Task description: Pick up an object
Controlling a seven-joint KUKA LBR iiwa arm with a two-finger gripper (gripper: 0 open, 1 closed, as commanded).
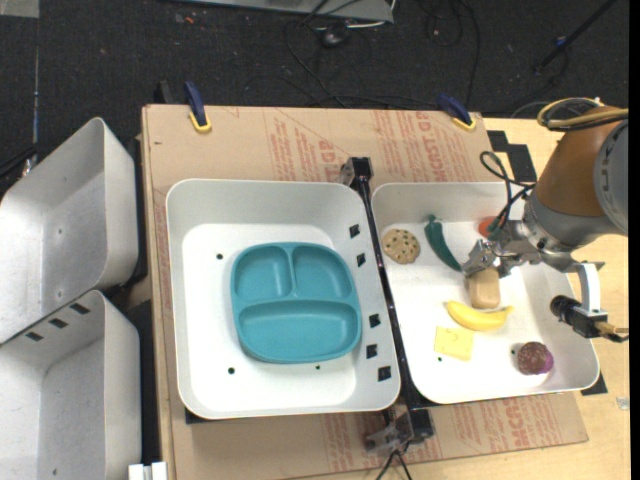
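Note:
The right bin [420, 378] holds a round cookie [401, 245], a dark green curved piece [440, 243], a tan block [485, 291], a yellow banana [477, 316], a yellow square piece [453, 342] and a dark purple round item [533, 357]. My gripper [487, 258] reaches in from the right and hangs just above the top of the tan block, close to the green piece's right side. A small red item [487, 226] peeks out behind the gripper.
The left bin [190, 268] holds a teal divided plate [296, 302]. A black divider [378, 268] runs between the bins. The arm's orange band [578, 178] is above the right bin's far right side. Grey-white containers [60, 268] stand off the bench at the left.

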